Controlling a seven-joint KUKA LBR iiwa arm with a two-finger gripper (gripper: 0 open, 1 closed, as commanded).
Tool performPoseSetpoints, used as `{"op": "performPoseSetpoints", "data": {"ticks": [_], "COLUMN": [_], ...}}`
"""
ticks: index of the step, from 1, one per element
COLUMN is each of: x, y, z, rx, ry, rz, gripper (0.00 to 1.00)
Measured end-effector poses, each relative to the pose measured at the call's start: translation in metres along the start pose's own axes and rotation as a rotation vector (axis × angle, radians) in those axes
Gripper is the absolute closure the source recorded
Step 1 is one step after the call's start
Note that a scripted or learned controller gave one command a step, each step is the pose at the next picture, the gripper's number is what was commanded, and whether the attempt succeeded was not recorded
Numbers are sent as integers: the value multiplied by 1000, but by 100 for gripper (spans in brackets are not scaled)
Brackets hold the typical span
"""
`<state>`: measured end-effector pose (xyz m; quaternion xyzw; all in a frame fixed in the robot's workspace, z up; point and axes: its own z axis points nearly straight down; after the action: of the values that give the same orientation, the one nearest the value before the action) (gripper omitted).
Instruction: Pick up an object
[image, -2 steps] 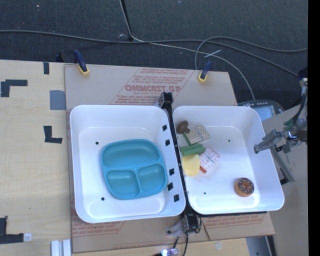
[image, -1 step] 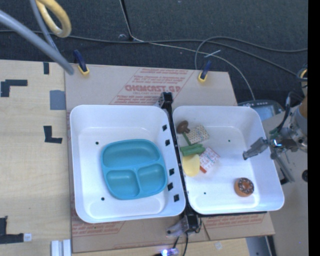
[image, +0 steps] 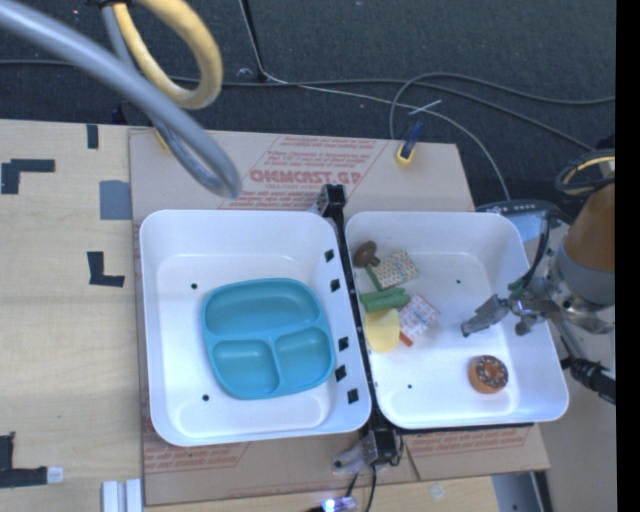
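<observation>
Objects available for picking lay in the right bin: a chocolate doughnut near the front right, and a cluster against the left wall comprising a yellow piece, a green piece, a small wrapped packet and a brown item. The left bin held a blue divided plate. The end effector stood over the right bin, just behind the doughnut and apart from it, with nothing seen between its parts; whether it was wide or narrow could not be told. Judged risk: a descent from this position would likely meet bare bin floor, or clip the doughnut's edge and push it aside. The crowded cluster would invite a partial or double grasp.
</observation>
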<state>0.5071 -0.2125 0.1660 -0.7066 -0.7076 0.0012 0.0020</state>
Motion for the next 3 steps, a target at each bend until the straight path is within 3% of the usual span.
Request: {"op": "performPoseSetpoints", "data": {"ticks": [1,2,3], "x": [10,10,4], "y": [-4,-3,-4], "z": [59,46,2], "rx": [2,-1,-6], "ry": [1,0,-2], "rz": [0,-1,1], "gripper": [0,100,100]}}
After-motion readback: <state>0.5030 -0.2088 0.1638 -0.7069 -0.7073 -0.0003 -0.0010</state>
